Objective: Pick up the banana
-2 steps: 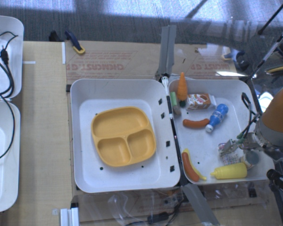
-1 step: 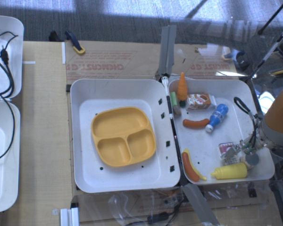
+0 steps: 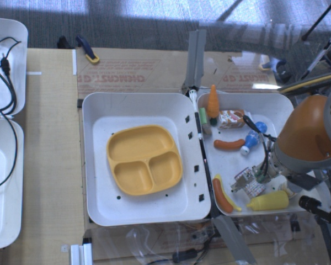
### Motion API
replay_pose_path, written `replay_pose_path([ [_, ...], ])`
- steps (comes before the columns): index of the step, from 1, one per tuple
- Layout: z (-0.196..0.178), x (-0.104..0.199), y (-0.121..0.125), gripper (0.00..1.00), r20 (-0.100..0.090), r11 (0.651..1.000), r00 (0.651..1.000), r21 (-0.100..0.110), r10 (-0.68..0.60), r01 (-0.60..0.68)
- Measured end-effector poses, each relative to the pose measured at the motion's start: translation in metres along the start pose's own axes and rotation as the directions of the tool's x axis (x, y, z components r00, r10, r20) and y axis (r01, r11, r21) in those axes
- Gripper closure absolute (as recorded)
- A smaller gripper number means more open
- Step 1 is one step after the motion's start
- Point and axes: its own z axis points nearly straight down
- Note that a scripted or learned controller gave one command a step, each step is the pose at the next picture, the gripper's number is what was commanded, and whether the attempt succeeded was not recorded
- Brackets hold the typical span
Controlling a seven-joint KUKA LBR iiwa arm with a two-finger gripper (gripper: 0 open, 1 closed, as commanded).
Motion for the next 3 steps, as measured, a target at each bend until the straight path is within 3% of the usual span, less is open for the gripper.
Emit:
replay_pose_path([
  [1, 0.0, -0.015, -0.007, 0.0, 0.002, 0.994, 0.994, -0.001, -0.105, 0.105],
  [2, -0.002, -0.064, -0.027, 0.0, 0.01, 0.886, 0.886, -0.004, -0.464, 0.464],
  [3, -0.01, -0.064, -0.027, 1.0, 0.009, 0.888, 0.888, -0.005, -0.46, 0.46],
])
